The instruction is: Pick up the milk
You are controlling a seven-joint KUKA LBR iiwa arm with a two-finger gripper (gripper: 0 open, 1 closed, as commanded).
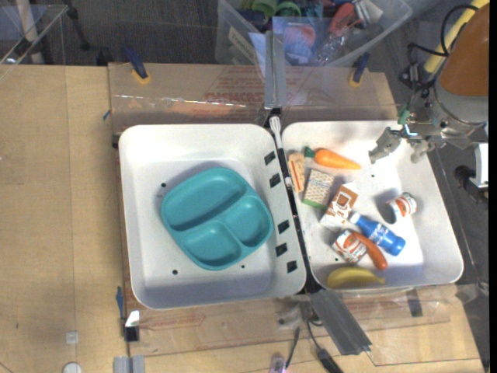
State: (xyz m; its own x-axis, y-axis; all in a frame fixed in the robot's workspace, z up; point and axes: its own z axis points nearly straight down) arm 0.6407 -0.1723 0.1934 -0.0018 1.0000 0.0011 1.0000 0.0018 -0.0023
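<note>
The milk [340, 205] is a small white and brown carton lying tilted in the middle of the right bin [446, 239]. It touches a blue bottle [378, 234] at its lower right and a speckled box [317, 188] at its left. My gripper [400, 146] hangs over the bin's upper right part, up and to the right of the carton and well apart from it. Its fingers [380, 147] are spread open with nothing between them.
Around the carton lie a carrot [336, 159], a small can [403, 205], a second can [349, 245], a sausage [373, 254] and a banana [354, 277]. The left bin [140, 208] holds a teal divided plate [215, 217]. A clear tub of toys [311, 10] stands behind the bins.
</note>
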